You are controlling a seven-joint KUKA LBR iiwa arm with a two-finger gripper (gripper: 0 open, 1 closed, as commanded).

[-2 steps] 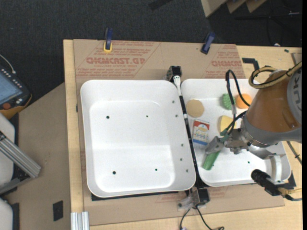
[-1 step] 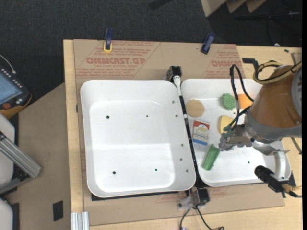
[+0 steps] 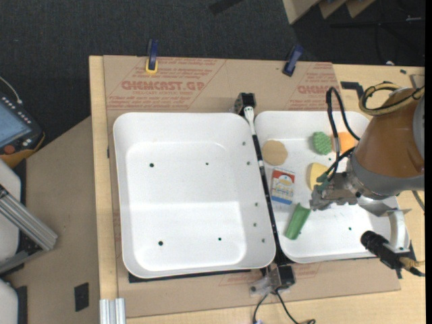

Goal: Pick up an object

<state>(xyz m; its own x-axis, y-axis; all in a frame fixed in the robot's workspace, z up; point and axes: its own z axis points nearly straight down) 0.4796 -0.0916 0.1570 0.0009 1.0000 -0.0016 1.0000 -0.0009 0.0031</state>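
hovering low in the right bin (image 3: 297, 252), gripper (image 3: 322, 200) at centre-right of the frame, just above the upper end of the green cylinder (image 3: 296, 222). cannot tell the state of the fingers: too small and dark against the wrist. nothing visibly held.

best done, by judgement: drop straight over the cylinder's middle, span its narrow width, close across the short axis, lift slowly; round sides may roll.

smooth green plastic look, tilted lengthwise. just left, a flat white-and-red card packet (image 3: 283, 185); above it a tan round disc (image 3: 275, 152). farther right, a knobbly green piece (image 3: 322, 142), an orange piece (image 3: 345, 140), a pale yellow piece (image 3: 316, 175). glossy white left bin (image 3: 135, 201), on a cardboard-covered tabletop (image 3: 175, 83).
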